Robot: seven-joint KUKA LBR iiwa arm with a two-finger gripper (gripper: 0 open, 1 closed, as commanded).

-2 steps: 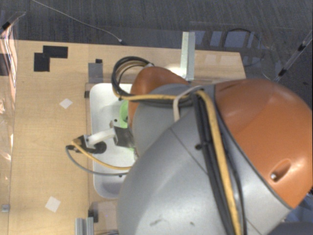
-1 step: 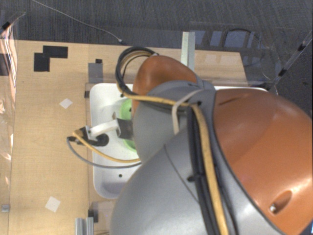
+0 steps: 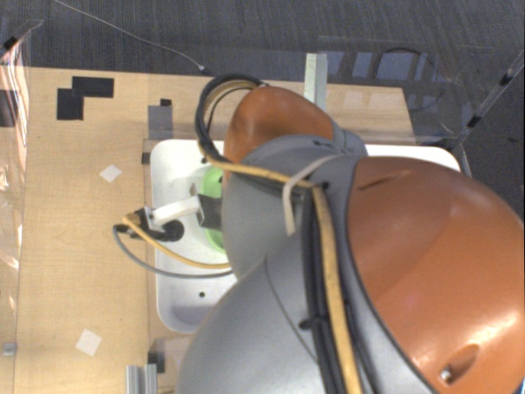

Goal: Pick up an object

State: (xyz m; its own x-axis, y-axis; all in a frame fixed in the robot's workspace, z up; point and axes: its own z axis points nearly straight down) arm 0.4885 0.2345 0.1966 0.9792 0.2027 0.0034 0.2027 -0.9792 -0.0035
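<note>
The arm [image 3: 328, 245] was lowered over the bin [image 3: 168, 167], screening a green object [image 3: 213, 183] at frame centre, presumably for grasping.

Arm [image 3: 328, 245] is grey with big glossy orange shells. Yellow and black cables [image 3: 324, 245] run along it, tied with a pale strap. White bin [image 3: 168, 179] sits left of the arm; a bright green object [image 3: 213, 185] shows at the arm's left edge. Bench [image 3: 74, 245] is tan wood with black blocky marks [image 3: 82, 95] and pale diamond patches.
</note>
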